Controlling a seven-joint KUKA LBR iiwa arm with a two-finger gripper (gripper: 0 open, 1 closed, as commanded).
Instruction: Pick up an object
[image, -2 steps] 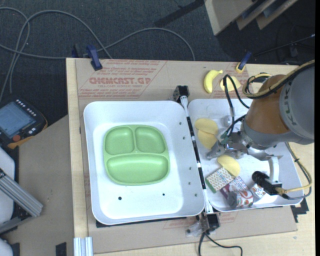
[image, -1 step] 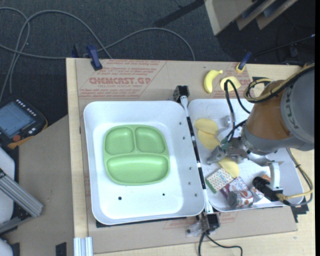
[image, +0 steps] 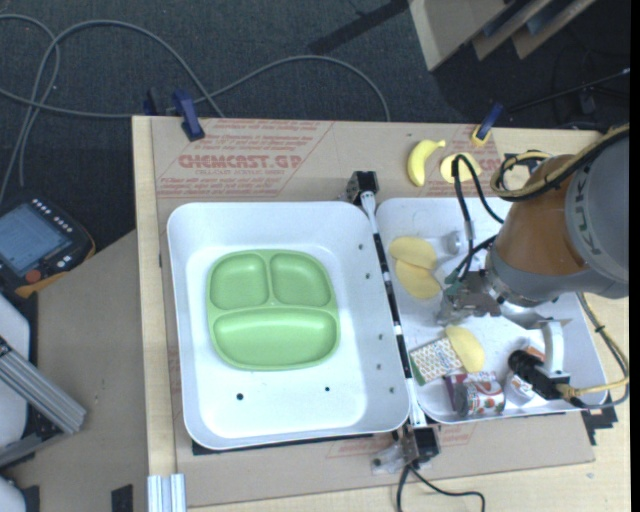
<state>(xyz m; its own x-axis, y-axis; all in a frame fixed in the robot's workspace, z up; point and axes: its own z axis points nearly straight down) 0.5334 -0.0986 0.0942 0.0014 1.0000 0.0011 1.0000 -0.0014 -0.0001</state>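
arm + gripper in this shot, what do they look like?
The arm is bulky, rounded grey housing with part of a dark letter on it, then a wide orange band above the wrist. Black cables loop over it. The gripper is small, grey metal.

Brightness: even and bright over the counter (image: 250, 160); the surrounding floor (image: 80, 100) stays dark.
Glare: the left bin (image: 190, 300) reads near white, its rim detail washed out.
Shadows: soft and short, a faint one under the green tray (image: 272, 308).
Sharpness: slightly soft overall; small items in the right bin (image: 590, 350) blur together.
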